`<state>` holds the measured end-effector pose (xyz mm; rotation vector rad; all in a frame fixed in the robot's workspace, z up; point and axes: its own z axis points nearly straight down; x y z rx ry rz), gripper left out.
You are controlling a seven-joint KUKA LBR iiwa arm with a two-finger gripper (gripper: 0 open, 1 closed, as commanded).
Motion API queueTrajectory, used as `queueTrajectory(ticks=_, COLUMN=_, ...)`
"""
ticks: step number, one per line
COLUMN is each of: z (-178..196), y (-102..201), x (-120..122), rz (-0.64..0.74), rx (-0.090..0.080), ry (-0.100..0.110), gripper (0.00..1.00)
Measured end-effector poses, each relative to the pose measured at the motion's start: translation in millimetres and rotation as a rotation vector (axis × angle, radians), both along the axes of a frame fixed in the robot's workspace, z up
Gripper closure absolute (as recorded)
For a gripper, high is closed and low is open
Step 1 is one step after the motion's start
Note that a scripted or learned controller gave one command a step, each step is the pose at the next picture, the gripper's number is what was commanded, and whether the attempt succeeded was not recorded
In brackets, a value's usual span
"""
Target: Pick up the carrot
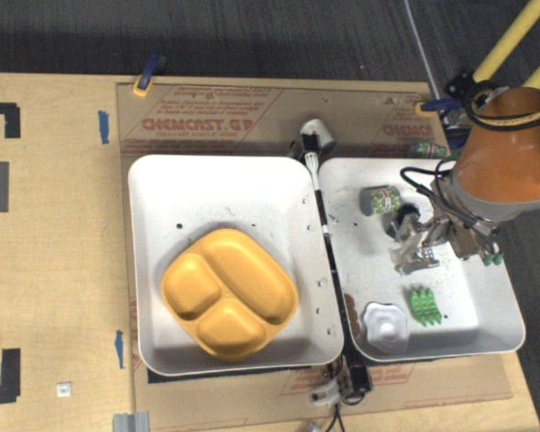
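White bins, left point(162, 187) and right point(486, 318), are set side by side. A yellow divided plate point(229, 291) is held in the left one. Over the right bin the gripper point(418, 248) is hung, between a small can point(378, 199), a green ridged toy point(424, 305) and a white cup point(384, 322); whether it is spread or closed cannot be told, nor where the carrot lies.

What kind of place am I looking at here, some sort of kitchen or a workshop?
Most likely a robotics lab bench, not a kitchen. A robot arm reaches over two white bins, which hold toy-like items such as a yellow divided plate and a small green piece, on a taped-down cardboard sheet.
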<state>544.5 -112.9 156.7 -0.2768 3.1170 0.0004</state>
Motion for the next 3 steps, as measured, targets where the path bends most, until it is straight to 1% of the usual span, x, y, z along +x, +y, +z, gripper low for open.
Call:
queueTrajectory(ticks=1, z=28, y=84, x=-47, rz=-0.011, rx=0.000, ry=0.010, gripper=1.00)
queueTrajectory(ticks=2, z=85, y=1, x=-23, rz=0.045, rx=-0.002, ry=0.007, gripper=1.00)
queueTrajectory(ticks=3, z=50, y=43, x=-59, rz=-0.136, rx=0.000, ry=0.011, gripper=1.00)
